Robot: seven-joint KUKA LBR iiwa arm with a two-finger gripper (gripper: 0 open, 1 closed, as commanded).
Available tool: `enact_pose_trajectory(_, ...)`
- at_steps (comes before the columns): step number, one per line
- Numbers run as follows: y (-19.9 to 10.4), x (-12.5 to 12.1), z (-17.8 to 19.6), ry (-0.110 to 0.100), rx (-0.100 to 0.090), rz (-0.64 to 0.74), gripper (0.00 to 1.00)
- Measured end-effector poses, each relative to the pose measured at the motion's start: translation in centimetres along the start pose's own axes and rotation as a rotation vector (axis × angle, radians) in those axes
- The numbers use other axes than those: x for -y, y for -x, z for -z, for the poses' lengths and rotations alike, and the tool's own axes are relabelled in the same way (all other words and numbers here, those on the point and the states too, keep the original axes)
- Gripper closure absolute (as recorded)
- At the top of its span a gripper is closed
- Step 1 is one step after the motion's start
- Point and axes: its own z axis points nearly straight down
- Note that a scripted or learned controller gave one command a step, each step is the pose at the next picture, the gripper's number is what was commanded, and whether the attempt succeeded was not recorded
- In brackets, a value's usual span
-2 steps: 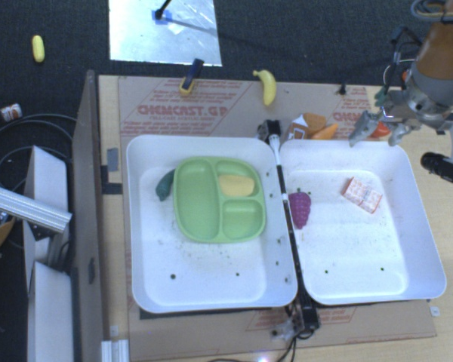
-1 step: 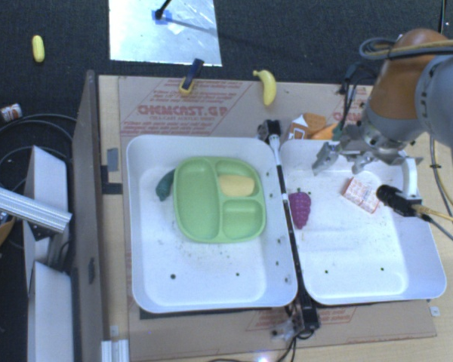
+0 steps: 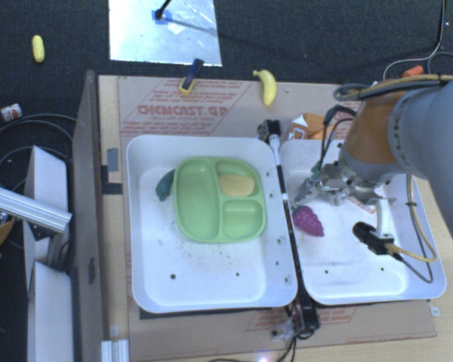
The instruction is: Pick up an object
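- Purple grape bunch (image 3: pixel 308 220) lies loose on the right bin (image 3: pixel 347 277) floor, near the divider, likeliest pick.
- Gripper (image 3: pixel 317 187) hovers just above it (open or clenched, cannot tell), apparently lining up a descent.
- Green tray (image 3: pixel 211 210) occupies the left bin (image 3: pixel 158 277).

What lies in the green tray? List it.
The green tray holds one yellow item in its upper right compartment; the other compartments look bare. Anything beneath the tray is hidden.
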Motion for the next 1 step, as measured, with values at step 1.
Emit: enact_pose_trajectory(1,0.65,3.21,-0.22,0.003,0.001,-0.001,0.00)
